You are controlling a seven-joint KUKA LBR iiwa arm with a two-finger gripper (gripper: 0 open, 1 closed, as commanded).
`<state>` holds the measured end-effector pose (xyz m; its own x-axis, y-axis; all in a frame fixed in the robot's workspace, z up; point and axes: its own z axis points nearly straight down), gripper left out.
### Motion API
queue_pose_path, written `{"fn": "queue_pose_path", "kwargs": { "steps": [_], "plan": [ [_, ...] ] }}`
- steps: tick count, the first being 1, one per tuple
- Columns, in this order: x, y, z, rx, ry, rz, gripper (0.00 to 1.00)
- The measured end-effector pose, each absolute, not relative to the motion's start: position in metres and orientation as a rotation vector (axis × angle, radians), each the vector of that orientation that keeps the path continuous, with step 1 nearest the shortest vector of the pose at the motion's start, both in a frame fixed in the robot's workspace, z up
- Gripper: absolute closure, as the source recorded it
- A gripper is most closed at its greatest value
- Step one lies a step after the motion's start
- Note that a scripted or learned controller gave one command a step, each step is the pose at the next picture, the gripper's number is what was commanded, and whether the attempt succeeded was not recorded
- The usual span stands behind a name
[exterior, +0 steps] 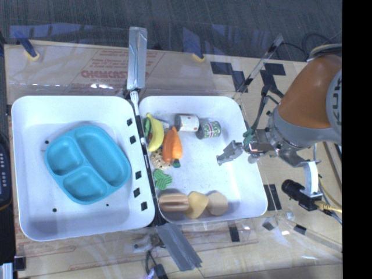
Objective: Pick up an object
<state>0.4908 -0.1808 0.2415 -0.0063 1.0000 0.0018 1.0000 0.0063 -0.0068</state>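
Hovering over the right bin (244,106), the gripper (228,154) carries nothing, clear of every object; whether it is parted is unclear. Nearest candidates, the carrot (171,146) and small can (209,129), lie leftward.

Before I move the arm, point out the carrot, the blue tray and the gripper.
carrot (170,145), camera view, middle of its orange body.
blue tray (114,166), camera view, right-hand rim.
gripper (228,154), camera view, between its fingertips over the right bin.

Glossy blue plastic tray (87,163) in a smooth white bin (35,214); the carrot (171,146) looks like matt plastic.
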Motion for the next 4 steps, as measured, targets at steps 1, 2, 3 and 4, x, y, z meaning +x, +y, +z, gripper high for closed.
{"fn": "queue_pose_path", "kwargs": {
  "steps": [1,2,3,4],
  "plan": [
    [0.559,-0.147,0.149,-1.976,-2.427,0.008,0.00],
    [0.622,-0.136,0.101,-1.962,-2.455,0.001,0.00],
    [0.621,-0.134,0.124,-1.988,-2.430,0.003,0.00],
    [0.621,-0.135,0.130,-1.983,-2.428,0.007,1.00]
  ]
}}
